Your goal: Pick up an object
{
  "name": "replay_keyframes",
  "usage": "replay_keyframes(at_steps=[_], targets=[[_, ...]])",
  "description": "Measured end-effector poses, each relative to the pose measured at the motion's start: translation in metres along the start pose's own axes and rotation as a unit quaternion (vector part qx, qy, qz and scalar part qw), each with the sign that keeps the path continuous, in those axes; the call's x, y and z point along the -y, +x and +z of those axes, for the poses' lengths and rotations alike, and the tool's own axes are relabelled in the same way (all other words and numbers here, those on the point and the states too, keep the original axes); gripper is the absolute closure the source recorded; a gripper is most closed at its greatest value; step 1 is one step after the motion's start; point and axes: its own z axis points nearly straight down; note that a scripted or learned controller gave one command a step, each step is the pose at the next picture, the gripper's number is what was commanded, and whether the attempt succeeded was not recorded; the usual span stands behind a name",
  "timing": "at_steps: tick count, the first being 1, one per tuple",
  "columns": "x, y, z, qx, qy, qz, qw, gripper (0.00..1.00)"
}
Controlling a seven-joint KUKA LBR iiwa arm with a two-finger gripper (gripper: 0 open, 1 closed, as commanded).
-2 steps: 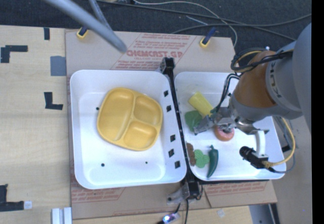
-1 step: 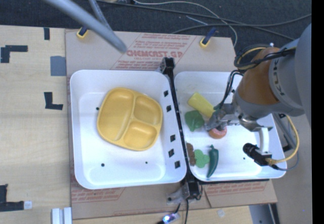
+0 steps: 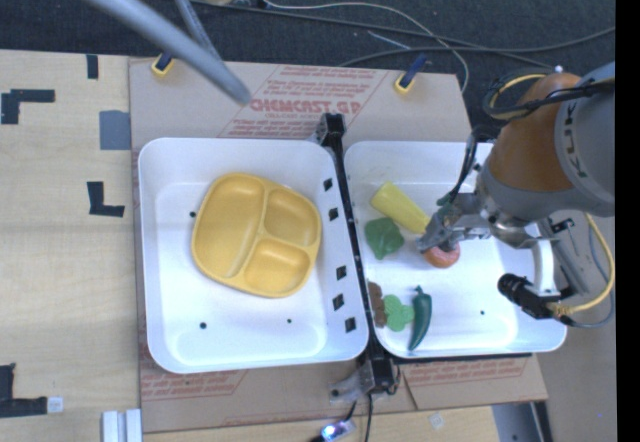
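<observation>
While the grey arm [image 3: 560, 165] with its orange band reaches in from the right over the right bin [image 3: 500, 330], its wrist bends down and leftward so that the tool [image 3: 440, 242] sits low in the middle of that bin. The tool is right over a small red-orange object [image 3: 441, 255], which peeks out beneath it; whether the tool is spread or pressed together cannot be told, nor whether it pinches the object. Just left of the tool lie a yellow block [image 3: 400, 208], tilted, and a green leafy piece [image 3: 383, 237] below it, both close enough to crowd the tool's left side. Nearer the front wall lie a dark green pepper [image 3: 419, 317] and a smaller green piece [image 3: 396, 313] beside a brown bit [image 3: 376, 298]. The left bin [image 3: 160, 230] holds a yellow divided plate [image 3: 257, 233]. Both bins rest on cardboard [image 3: 300, 95] on the surface [image 3: 60, 260].
</observation>
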Motion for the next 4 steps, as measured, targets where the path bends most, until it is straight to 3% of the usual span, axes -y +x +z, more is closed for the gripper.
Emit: replay_keyframes(at_steps=[2,4], targets=[[-0.005,0.006,-0.101,0.0,-0.001,-0.001,1.0,1.0],[-0.037,0.105,-0.076,0.0,0.002,-0.003,1.0,1.0]])
